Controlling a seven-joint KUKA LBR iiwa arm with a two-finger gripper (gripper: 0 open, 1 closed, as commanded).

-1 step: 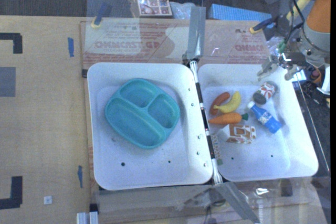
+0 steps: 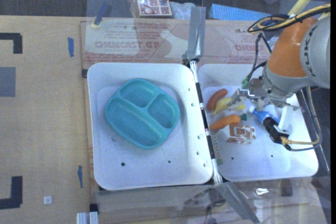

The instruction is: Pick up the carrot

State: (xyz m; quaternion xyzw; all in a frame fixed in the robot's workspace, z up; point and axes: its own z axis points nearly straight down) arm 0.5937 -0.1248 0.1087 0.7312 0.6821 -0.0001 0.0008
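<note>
The carrot point(image 2: 224, 123), an orange tapered piece, lies flat in the left part of the right bin point(image 2: 294, 165), close to the divider between the bins. My gripper point(image 2: 239, 97) hangs over the same bin, a little above and to the right of the carrot, apart from it. It sits over a yellow item point(image 2: 232, 107) that lies just above the carrot. Nothing shows as held.
A reddish-orange sausage point(image 2: 216, 97) lies up-left of the carrot. A small printed carton point(image 2: 241, 134) rests just below-right of it, and a blue item point(image 2: 261, 114) lies under the wrist. The left bin point(image 2: 105, 165) bears a teal divided plate point(image 2: 142, 112).
</note>
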